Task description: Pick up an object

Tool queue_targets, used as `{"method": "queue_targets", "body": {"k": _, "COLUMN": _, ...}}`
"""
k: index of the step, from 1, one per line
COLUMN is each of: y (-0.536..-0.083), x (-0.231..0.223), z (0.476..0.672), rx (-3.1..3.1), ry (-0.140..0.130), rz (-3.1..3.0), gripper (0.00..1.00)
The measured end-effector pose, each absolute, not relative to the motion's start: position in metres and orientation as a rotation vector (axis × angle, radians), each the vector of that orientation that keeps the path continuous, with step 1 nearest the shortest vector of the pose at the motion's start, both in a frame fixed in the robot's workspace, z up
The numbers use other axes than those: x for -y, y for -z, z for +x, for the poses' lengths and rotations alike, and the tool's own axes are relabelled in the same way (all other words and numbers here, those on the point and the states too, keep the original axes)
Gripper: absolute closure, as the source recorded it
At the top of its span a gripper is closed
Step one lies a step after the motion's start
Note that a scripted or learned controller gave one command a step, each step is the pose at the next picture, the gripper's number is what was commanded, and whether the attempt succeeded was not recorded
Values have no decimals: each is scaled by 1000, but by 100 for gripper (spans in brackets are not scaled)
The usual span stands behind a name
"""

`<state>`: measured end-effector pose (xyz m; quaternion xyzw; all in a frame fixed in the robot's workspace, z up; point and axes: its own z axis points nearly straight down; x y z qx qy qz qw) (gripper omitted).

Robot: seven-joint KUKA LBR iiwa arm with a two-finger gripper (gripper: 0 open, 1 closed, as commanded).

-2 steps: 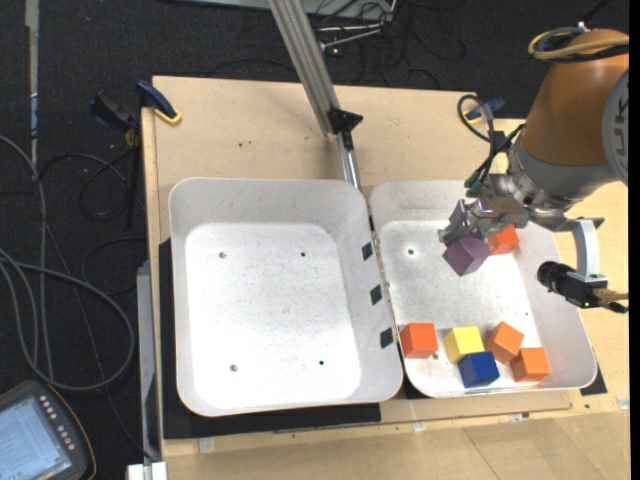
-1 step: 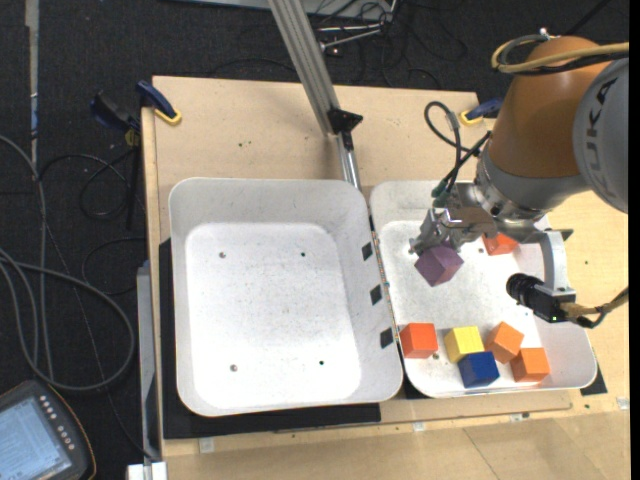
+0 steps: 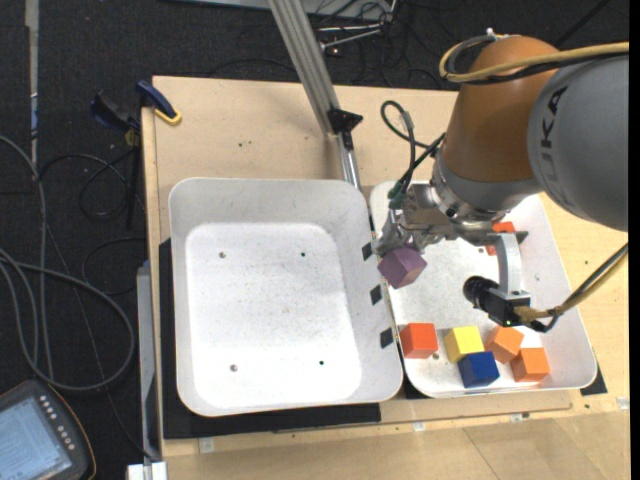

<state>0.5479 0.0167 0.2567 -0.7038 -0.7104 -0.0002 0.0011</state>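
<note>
The pincer (image 3: pixel 402 246) is clamped on a purple block (image 3: pixel 402 266), which hangs just under its fingers above the right bin's (image 3: pixel 570 343) left edge.

The grey arm (image 3: pixel 590 138) bears dark letters, partly seen, reading roughly "KU".

Purple block at the gripper, over the right bin

We see the gripper (image 3: pixel 398 240) with a purple block (image 3: pixel 403 266) between its fingers, at the right bin's (image 3: pixel 570 340) left edge — beside the left bin (image 3: pixel 200 208). Along the right bin's near edge lie an orange block (image 3: pixel 419 339), a yellow block (image 3: pixel 463 343), a blue block (image 3: pixel 479 369) and two more orange blocks — (image 3: pixel 507 341) and (image 3: pixel 531 364).
</note>
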Motion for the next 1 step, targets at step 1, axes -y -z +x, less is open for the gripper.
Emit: {"method": "queue_targets", "body": {"k": 1, "y": -260, "x": -64, "z": 535, "rx": 2230, "ry": 1, "rz": -2210, "gripper": 100}}
